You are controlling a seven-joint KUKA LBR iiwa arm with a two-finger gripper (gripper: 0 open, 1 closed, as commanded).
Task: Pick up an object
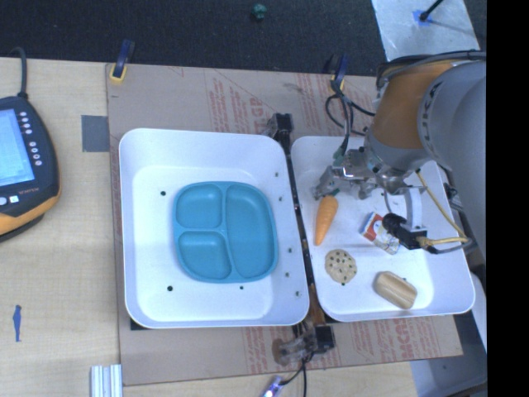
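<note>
bread roll (tan), cookie — gripper above carrot

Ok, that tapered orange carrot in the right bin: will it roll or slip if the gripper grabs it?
The tapered orange carrot looks smooth and rounded, so it would probably roll if nudged sideways. Its narrowing tip may slide out of a pinch; the thick end, near the gripper, seems safer. It looks like rigid plastic, probably light.

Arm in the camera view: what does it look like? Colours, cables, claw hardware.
The arm is a thick, rounded grey body with a broad orange band just above the wrist. Black cables loop off the wrist on the side toward the bin divider, and a thin yellowish cable trails out past the bin's right rim. The claw is a small cluster of bare grey metal parts, much slimmer than the arm.
</note>
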